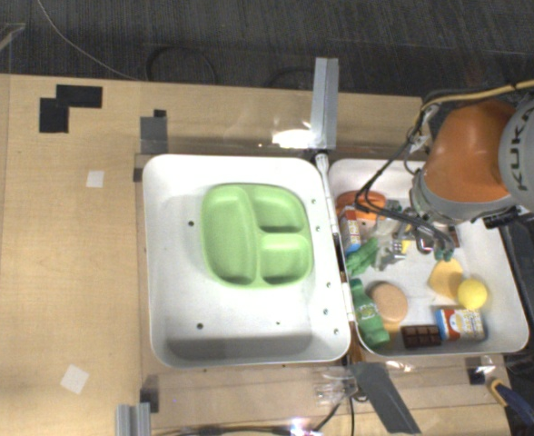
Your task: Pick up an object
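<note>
Along the lower edge of the right bin (518, 334), nearest the camera, a dark brown chocolate-like bar (421, 337) is seen lying flat, with a small red, white and blue carton (459, 324) just beside it on the right. A round tan object (391, 303) is placed just above the bar, and a green bottle (369, 319) is laid along the bin's left wall beside it. A yellow lemon (472, 292) is found near the bin's right side, touching a flatter yellow piece (445, 278) to its upper left. An orange and white item (358, 209) is lodged in the upper left corner of this bin, partly hidden by a black cable.

The gripper (401, 237) is lowered into the middle of the right bin, among a clutter of small green and grey things (361, 260) that cannot be identified. Whether the fingers are open or closed cannot be told, since they are blurred into that clutter, and nothing is clearly seen held between them. The arm (467, 157), with its orange band, is extended in from the right above the bin's upper part.

The left bin (172, 271) is occupied by a light green divided tray (253, 234), set flat near its centre. Both bins are borne by a wooden bench (58, 271).
</note>
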`<state>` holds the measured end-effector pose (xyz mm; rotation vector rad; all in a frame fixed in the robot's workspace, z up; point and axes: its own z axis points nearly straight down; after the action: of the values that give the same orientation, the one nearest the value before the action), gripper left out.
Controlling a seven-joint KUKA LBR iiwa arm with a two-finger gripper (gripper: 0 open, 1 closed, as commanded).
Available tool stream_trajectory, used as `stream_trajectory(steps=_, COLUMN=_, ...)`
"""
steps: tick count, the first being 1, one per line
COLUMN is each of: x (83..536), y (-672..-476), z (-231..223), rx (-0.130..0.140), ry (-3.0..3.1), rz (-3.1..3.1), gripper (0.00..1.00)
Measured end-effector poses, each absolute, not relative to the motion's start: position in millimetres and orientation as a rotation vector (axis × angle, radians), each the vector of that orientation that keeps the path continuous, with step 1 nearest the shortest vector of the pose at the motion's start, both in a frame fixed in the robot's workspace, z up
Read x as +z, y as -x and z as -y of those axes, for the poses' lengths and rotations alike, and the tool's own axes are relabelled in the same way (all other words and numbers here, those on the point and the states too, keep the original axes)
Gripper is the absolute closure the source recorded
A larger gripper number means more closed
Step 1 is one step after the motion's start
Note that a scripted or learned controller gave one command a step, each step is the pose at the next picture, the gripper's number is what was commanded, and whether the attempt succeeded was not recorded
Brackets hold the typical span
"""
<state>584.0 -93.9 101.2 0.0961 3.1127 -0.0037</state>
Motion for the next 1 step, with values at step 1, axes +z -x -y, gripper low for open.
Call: stream_trajectory(steps=1, x=213.0, y=-667.0, z=124.3, rx=-0.004, ry=-0.038, rz=-3.124, gripper=1.0)
